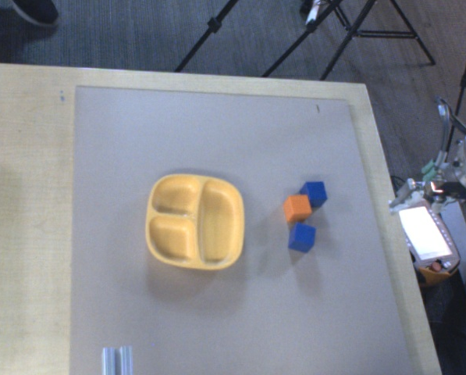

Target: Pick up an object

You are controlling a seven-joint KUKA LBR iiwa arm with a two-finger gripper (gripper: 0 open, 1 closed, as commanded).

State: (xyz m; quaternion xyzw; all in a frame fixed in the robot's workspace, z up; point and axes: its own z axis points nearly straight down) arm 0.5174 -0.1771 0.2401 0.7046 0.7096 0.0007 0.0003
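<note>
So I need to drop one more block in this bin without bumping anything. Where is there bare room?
The widest bare floor lies between the yellow divided plate and the far rim, and along the left wall. Nearer, below the plate and right of the grey strips, is open too. It is crowded right of the plate, where the orange cube sits between two blue cubes.

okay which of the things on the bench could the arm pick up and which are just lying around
Could be picked up:
orange cube
upper blue cube
lower blue cube
yellow divided plate

Lying about:
tripod legs on the floor
shoe
</note>
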